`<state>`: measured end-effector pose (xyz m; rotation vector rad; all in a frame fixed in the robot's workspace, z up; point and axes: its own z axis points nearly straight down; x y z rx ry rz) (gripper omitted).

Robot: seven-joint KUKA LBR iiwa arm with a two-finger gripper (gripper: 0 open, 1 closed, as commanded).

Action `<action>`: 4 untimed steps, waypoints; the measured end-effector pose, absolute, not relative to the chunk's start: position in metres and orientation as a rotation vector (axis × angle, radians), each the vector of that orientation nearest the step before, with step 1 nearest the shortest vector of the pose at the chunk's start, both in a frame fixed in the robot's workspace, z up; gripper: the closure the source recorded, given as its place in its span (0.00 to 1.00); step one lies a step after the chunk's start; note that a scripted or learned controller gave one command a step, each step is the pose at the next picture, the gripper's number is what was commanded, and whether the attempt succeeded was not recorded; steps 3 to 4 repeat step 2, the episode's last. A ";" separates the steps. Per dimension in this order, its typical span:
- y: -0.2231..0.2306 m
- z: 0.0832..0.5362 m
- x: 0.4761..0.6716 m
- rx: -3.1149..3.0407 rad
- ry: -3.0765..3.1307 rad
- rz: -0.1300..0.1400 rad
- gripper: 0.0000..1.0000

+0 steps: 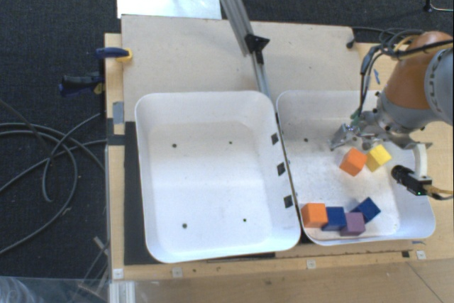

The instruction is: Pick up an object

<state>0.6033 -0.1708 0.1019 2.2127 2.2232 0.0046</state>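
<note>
Claw (349,138) above right bin (312,117), near orange cube (352,162), yellow cube (379,156).

The grey arm (418,92) reaches in from the right, orange band uppermost. Its hand (349,136) hangs low, fingers pointing left.

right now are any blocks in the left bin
No, all the blocks, such as the orange block and the yellow block, lie in the right bin, not the left bin.
</note>
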 end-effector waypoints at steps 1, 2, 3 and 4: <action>-0.171 0.089 0.523 2.227 2.223 -0.005 0.00; -0.187 0.092 0.648 2.206 2.224 0.008 0.00; -0.187 0.092 0.648 2.206 2.224 0.008 0.00; -0.187 0.092 0.648 2.206 2.224 0.008 0.00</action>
